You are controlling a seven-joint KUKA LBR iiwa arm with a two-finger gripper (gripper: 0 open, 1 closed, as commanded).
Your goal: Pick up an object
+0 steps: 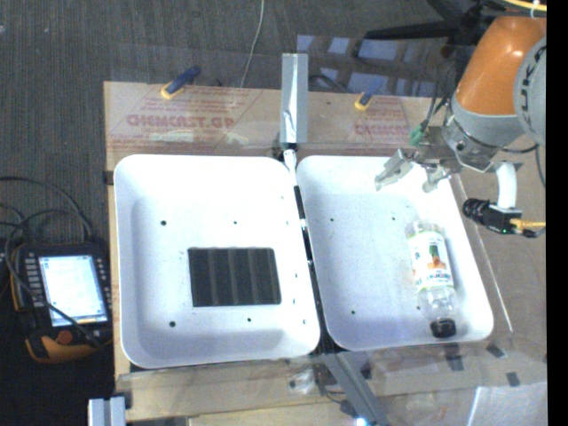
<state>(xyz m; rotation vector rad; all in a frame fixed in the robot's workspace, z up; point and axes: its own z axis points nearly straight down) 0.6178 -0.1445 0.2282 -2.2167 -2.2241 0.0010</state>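
Note:
A clear plastic bottle with a black cap and an orange-and-white label lies on its side near the front right of the right bin. A dark ribbed rectangular block lies flat in the middle of the left bin. My gripper hangs over the back right of the right bin, above and behind the bottle. Its two grey fingers are spread apart with nothing between them.
A metal divider post stands at the back between the bins. A handheld pendant with a lit screen lies off the bench at left. Cables and a black fitting hang by the right bin's edge.

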